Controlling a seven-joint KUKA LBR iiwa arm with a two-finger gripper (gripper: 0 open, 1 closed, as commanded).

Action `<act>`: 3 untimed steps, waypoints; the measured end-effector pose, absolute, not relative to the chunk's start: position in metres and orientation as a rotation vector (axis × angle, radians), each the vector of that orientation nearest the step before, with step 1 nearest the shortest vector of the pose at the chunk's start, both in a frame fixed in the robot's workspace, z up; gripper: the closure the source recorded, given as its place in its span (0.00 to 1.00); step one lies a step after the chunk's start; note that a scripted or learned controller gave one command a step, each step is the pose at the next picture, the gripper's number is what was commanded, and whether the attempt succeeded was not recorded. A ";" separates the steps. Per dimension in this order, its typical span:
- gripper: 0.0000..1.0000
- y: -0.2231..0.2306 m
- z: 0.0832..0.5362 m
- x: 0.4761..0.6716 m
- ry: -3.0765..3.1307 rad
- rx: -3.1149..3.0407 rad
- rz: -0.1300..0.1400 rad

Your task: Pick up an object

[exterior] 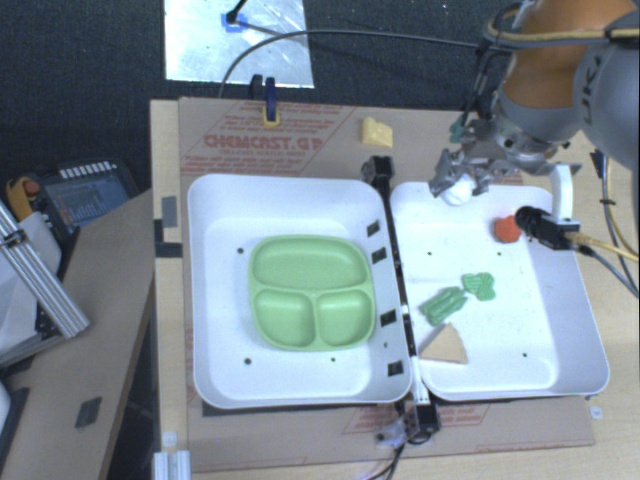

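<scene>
The pincer [458, 190] hovers at the right white bin's [575, 298] far edge, with a small white object apparently between its tips though its grip cannot be judged, so lifting clear likely comes next.

One camera hangs fixed above the tabletop [120, 268], looking down at a slant and taking in both white bins, the left bin [215, 218] and the right bin [560, 318], from middling height; the arm [560, 58] enters from the picture's right.
</scene>
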State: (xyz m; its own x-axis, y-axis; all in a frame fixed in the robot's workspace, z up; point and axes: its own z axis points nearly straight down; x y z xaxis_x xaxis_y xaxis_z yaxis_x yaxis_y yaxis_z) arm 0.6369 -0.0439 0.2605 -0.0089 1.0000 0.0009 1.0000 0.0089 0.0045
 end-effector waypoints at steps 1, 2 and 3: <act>1.00 0.003 0.261 0.640 2.231 2.210 0.006; 1.00 0.050 0.259 0.647 2.231 2.210 0.006; 1.00 0.102 0.235 0.653 2.232 2.212 0.002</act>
